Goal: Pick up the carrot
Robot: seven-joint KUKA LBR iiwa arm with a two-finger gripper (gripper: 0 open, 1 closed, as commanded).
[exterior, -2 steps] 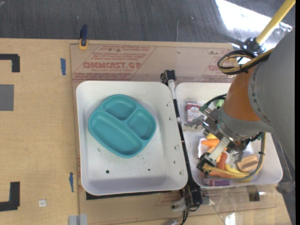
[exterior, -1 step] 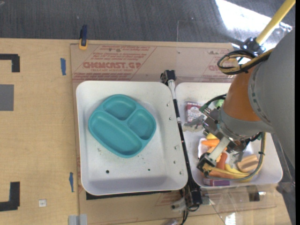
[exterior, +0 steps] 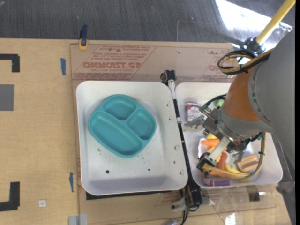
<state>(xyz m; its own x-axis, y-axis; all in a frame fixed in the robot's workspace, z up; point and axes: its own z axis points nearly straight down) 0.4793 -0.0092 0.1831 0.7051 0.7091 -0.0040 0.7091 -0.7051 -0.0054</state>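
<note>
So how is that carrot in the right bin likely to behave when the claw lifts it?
The carrot looks like a smooth, tapered toy, so probably stiff and light, but it may slip. It sits crowded against a banana and other items, so neighbours could shift. The claw hovers right at it.

The arm [exterior: 262, 93] hides much of the right bin [exterior: 276, 170].
</note>
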